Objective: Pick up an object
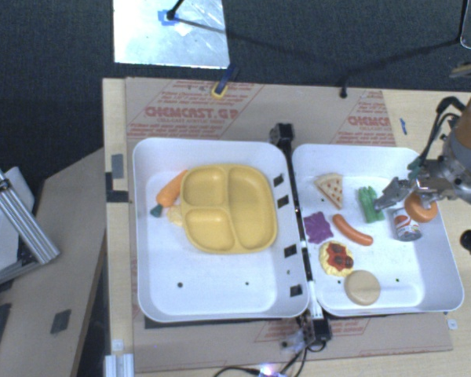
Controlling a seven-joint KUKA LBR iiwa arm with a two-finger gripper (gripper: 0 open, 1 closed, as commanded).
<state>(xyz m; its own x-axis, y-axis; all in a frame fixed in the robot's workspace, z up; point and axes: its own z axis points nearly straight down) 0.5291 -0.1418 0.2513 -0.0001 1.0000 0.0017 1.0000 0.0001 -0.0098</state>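
Gripper point(394, 197) hovering low in the right bin point(436, 277), jaws apart, gripping nothing.
Just beside it: green toy point(366, 203), small can point(407, 226). Beyond, across the desk point(114, 120): cardboard printed "CHEMCAST GP" point(191, 110).

A light wooden bench point(116, 116) carries a brown cardboard sheet point(192, 104) printed with red lettering. On the sheet sit two shallow white bins side by side and touching, the left bin point(153, 234) and the right bin point(436, 273). A yellow clip point(219, 90) rests near the sheet's far edge.
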